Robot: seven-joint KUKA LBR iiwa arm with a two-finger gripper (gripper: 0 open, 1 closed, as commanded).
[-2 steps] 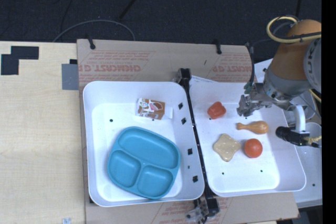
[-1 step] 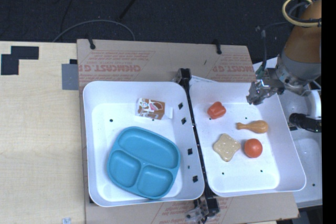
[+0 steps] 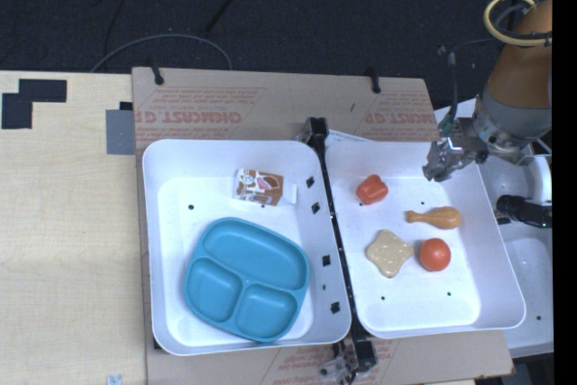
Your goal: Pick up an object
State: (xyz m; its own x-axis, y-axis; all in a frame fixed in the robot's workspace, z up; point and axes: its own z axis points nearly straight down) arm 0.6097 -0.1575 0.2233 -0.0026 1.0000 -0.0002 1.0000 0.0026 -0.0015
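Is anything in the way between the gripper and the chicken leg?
Nothing visible is. The gripper hangs over the right bin's far right corner, and the chicken leg lies just nearer the camera on bare bin floor.

the cardboard sheet (image 3: pixel 270 108) under the two bins carries red printing, seen upside down and mirrored from this camera; its letters cannot be made out with any certainty. the small packet (image 3: pixel 260 187) in the left bin (image 3: pixel 171 171) has a printed front, but its lettering is too small to read.
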